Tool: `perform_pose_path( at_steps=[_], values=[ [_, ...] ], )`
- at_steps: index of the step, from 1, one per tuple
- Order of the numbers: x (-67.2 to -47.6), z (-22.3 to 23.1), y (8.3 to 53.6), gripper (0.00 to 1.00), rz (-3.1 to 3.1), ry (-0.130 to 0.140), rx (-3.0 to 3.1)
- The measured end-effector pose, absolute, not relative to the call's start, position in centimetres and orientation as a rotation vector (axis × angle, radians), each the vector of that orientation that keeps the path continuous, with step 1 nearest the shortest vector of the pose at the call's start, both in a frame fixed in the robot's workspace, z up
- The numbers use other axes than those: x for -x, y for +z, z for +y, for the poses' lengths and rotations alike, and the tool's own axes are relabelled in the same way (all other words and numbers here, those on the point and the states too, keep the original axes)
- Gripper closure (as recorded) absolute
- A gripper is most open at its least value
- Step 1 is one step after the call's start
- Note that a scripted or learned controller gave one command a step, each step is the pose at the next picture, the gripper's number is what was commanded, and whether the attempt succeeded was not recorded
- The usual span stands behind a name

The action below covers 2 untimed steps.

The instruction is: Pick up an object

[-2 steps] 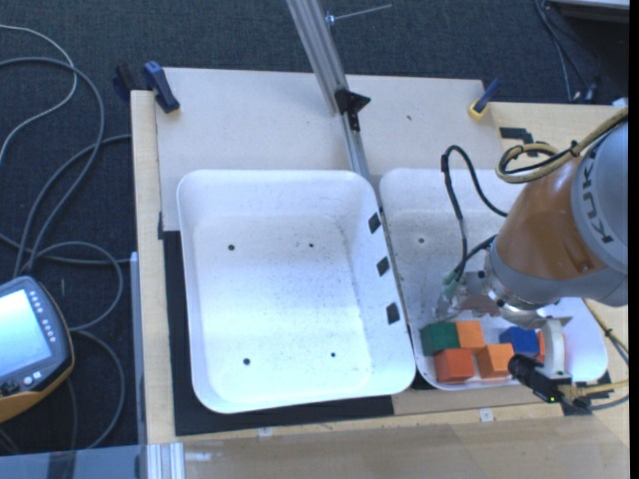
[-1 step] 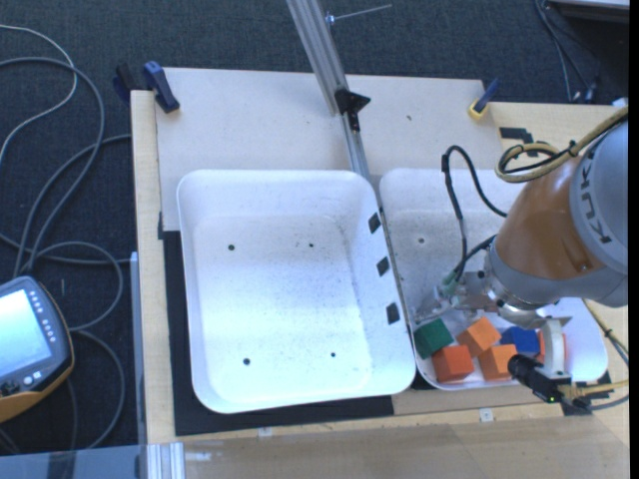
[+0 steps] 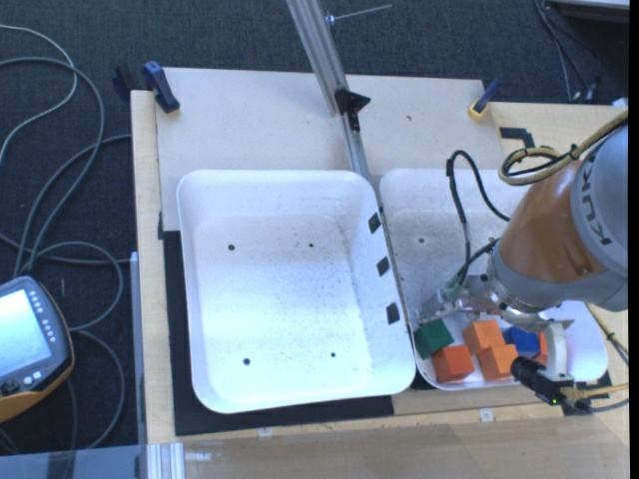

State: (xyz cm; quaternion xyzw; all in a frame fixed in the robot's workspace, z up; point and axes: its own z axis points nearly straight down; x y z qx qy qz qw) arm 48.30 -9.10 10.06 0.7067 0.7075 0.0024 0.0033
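Several small blocks lie in the near corner of the right bin [image 3: 419, 203]: a green block [image 3: 432, 338], an orange block [image 3: 454, 362] in front of it, two more orange blocks [image 3: 486, 334] [image 3: 497, 361] and a blue block [image 3: 522, 341]. The arm's grey and orange wrist [image 3: 554, 242] hangs low over this bin. My gripper [image 3: 461, 302] points down just above and behind the blocks, close to the green one. The wrist hides most of the gripper. I see no block lifted off the bin floor.
The left bin [image 3: 200, 208] sits beside the right one, with a shared ridge between them. A metal pole [image 3: 318, 43] slants up from the back of the bench. A black cable [image 3: 461, 198] loops over the right bin. A handheld pendant [image 3: 25, 337] lies at far left.
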Motion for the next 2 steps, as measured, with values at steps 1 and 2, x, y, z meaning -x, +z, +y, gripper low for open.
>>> perform_pose_path(
  at_steps=[1, 2],
  values=[
    [-48.3, -13.2, 10.1, 0.0, 2.212, 0.007, -2.217],
    [-48.3, -8.3, 10.1, 0.0, 2.226, 0.01, -2.21]
  ],
)
